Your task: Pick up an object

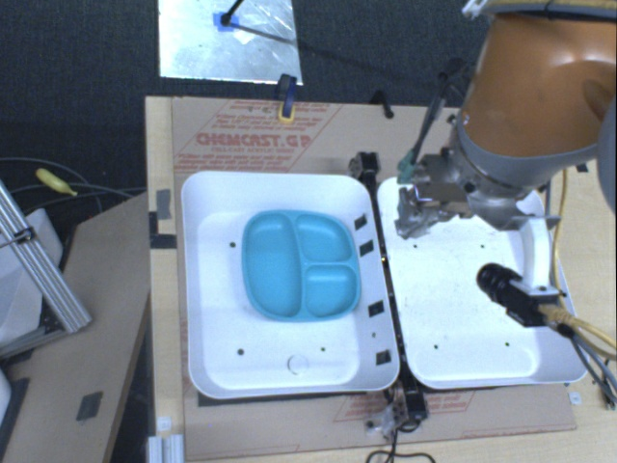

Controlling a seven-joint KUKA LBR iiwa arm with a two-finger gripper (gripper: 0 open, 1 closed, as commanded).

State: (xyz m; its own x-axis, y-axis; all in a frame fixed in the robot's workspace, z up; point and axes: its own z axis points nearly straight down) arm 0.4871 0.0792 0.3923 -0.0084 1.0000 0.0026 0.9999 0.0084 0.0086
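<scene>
Gripper (416, 215) hangs low over right bin (463, 355).

Legible text — one item: red print "CHEMCAST GP" on the brown protective paper (260, 133) covering the sheet under the bins, just behind the left bin (207, 210). Smaller red print lines sit above and below it, and more near the front edge of the same paper — all too small and blurred to read. No other readable text.

blue plate (299, 265) — white bins (217, 355)
</scene>
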